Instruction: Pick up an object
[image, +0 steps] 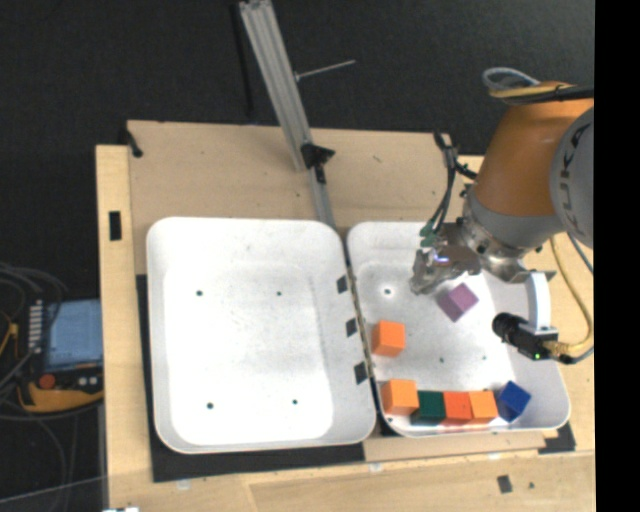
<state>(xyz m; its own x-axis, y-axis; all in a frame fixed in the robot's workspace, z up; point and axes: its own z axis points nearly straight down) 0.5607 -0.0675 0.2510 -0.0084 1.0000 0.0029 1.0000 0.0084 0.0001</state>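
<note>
Currently the gripper (432, 272) is seen above the right bin (372, 245); whether it is open or closed cannot be told. Just right, a purple block (460, 301) is seen.

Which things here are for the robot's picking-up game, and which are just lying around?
For the job:
gripper
purple block
lone orange block
row of blocks along the near wall
right bin

Just lying about:
left bin
metal pole
blue box beside the bench
</note>
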